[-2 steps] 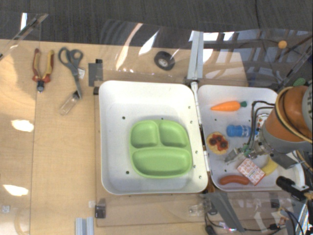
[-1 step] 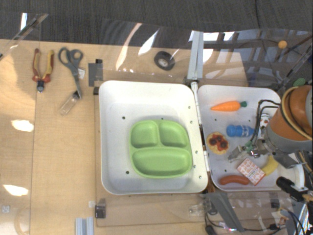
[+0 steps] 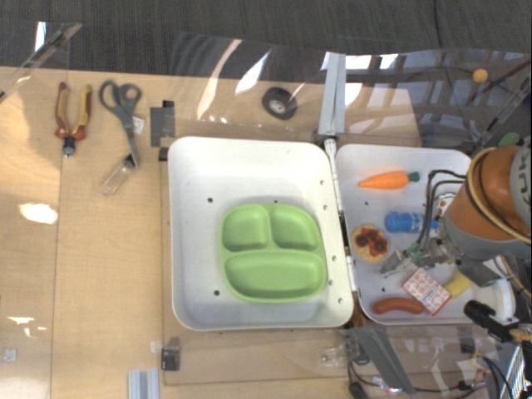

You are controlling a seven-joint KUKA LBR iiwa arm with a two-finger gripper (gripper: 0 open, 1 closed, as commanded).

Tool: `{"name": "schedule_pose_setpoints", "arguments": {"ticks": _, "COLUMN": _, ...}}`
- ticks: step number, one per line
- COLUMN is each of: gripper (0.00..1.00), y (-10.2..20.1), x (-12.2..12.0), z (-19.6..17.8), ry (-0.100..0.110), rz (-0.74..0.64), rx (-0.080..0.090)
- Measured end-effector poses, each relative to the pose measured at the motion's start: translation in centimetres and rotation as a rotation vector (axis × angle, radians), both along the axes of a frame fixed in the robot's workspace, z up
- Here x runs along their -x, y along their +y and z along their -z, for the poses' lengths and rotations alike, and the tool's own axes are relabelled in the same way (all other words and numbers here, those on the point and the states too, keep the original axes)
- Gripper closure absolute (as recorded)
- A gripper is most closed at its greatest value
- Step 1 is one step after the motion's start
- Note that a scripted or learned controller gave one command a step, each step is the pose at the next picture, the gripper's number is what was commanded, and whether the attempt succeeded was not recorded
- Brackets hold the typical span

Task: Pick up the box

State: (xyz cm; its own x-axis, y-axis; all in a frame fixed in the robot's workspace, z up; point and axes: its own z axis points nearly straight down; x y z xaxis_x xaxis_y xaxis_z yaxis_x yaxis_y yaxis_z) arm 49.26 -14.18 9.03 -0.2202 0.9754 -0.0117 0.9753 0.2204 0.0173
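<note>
On the table, the left bin held a green divided plate. The right bin carried a toy carrot, a blue bottle, a small pizza, a sausage and the box. The box lay flat on the bin floor, not lifted. The gripper hovered just up-left of it, nothing visibly between its fingers; whether it was open or closed could not be told. By this view, the pick was yet to be made.
</note>
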Motion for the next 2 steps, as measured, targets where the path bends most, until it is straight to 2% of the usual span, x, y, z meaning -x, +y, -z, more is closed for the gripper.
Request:
{"name": "schedule_pose_setpoints", "arguments": {"ticks": 1, "gripper": 0.0, "y": -2.8, "x": 0.0, "z": 0.0, "ry": 0.002, "rz": -0.019, "rx": -0.003}}
{"name": "schedule_pose_setpoints", "arguments": {"ticks": 2, "gripper": 0.0, "y": -0.9, "x": 0.0, "z": 0.0, "ry": 0.001, "rz": -0.092, "rx": 0.002}}
